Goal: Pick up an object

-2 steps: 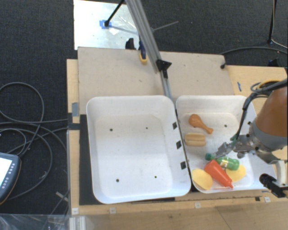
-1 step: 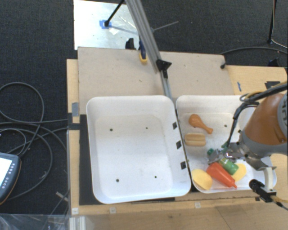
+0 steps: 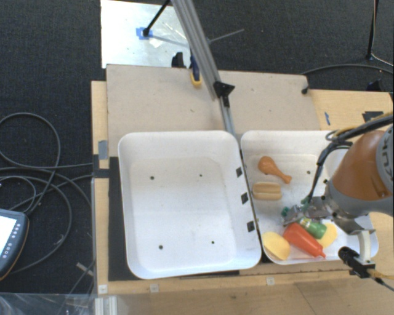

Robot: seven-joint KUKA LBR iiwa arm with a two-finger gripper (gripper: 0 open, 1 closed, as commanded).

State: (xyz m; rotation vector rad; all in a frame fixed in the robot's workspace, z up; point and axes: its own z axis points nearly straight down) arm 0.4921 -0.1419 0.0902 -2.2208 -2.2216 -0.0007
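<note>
Claw (image 3: 300,213) low in right bin (image 3: 289,144) over carrot (image 3: 303,239); grip state unclear; no legible writing.

The bench (image 3: 258,101) has a light wooden top with a tan board laid across its far half. Dark carpet (image 3: 49,67) surrounds it. Black cables (image 3: 31,178) loop over the carpet at the left. A pale floor panel (image 3: 132,18) lies beyond the bench.

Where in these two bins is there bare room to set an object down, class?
The left bin offers bare floor wall to wall. In the right bin, room lies above the toy drumstick; below, hot dog bun, carrot and gripper crowd together.
</note>
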